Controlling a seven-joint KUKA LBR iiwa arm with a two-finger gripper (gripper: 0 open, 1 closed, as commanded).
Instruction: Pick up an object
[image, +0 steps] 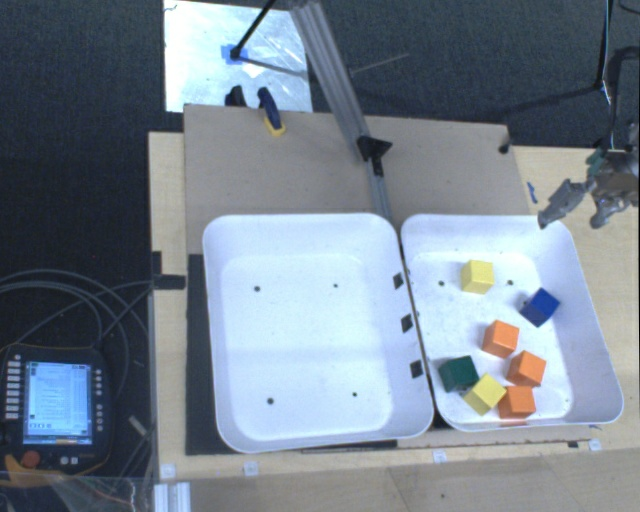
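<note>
The right white bin (585, 300) holds several cubes. A yellow cube (477, 276) lies near its back and a blue cube (539, 306) sits to the right of it. Three orange cubes (501, 338) (526, 369) (516, 402) cluster toward the front, beside a green cube (458, 374) and a second yellow cube (485, 393). My gripper (578, 212) hangs over the bin's back right corner, above and behind the blue cube. Its fingers are open, with nothing between them.
The left white bin (215, 330) adjoins the right one, with black clips on the shared rim. A slanted metal pole (340, 85) crosses the back of the bench. A teach pendant (55, 405) and cables lie on the floor at the left.
</note>
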